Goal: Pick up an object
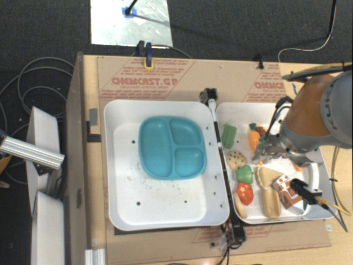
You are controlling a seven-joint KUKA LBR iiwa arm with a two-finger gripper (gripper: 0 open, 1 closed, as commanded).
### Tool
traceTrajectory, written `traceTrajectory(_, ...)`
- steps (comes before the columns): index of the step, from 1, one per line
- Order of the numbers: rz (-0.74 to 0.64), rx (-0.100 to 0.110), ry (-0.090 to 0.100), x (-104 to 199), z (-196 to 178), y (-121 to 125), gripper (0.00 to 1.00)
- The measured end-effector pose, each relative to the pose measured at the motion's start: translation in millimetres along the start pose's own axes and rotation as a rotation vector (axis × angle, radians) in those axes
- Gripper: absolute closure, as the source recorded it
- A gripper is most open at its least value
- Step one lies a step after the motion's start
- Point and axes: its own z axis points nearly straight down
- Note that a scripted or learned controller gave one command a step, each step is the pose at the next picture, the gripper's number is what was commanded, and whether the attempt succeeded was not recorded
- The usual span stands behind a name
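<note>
My gripper is lowered into the right bin, among the toy foods. Just left of it and above lies an orange carrot-like piece. A tan bread wedge sits directly below it. Further left are a speckled cookie, a green pepper and a red tomato-like piece. A green block lies near the bin's left wall. A tan bun and a brown-and-white piece lie at the front. I see nothing lifted.
The left bin holds a teal divided plate. A divider rail runs between the bins. The arm's orange band hangs over the right bin's far side. Cables lie on the floor at left.
</note>
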Motion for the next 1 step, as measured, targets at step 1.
traceTrajectory(1,-0.011,-0.008,0.003,99.1,-144.2,-13.6,1.0)
